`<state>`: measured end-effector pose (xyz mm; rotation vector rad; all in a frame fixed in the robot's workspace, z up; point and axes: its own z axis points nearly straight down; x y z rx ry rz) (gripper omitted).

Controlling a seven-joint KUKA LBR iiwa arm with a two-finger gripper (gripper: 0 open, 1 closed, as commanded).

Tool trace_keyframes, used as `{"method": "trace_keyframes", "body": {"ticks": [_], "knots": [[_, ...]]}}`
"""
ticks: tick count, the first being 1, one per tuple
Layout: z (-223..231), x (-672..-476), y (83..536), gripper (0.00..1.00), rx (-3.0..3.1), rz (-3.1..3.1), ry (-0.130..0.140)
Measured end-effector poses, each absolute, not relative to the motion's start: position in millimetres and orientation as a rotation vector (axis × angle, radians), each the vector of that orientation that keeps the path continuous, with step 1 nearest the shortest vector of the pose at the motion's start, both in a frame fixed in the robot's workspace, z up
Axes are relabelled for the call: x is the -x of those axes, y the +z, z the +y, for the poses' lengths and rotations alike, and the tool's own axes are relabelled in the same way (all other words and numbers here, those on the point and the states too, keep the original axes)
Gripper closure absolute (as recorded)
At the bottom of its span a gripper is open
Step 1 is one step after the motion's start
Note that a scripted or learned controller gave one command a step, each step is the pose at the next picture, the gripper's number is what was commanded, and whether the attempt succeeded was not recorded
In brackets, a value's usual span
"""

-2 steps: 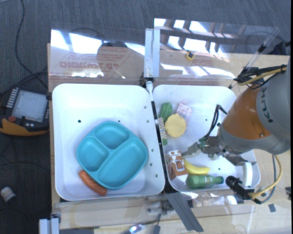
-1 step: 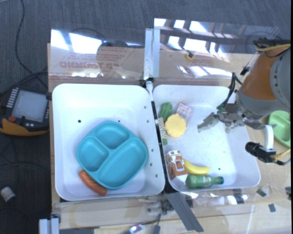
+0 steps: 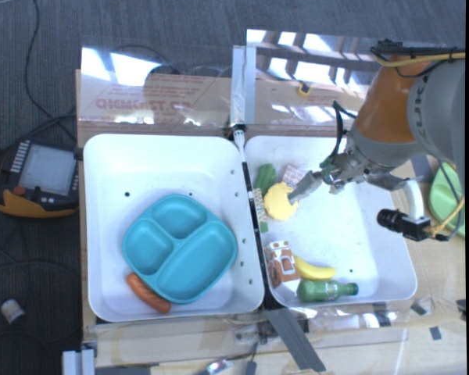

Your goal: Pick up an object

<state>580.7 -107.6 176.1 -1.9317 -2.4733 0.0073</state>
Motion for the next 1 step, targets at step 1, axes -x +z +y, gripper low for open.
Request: {"method": "trace_keyframes", "body": {"ticks": [1], "knots": [[-107.7,-621.9,88.4,0.0,1.932,-2.486,0.0]]}}
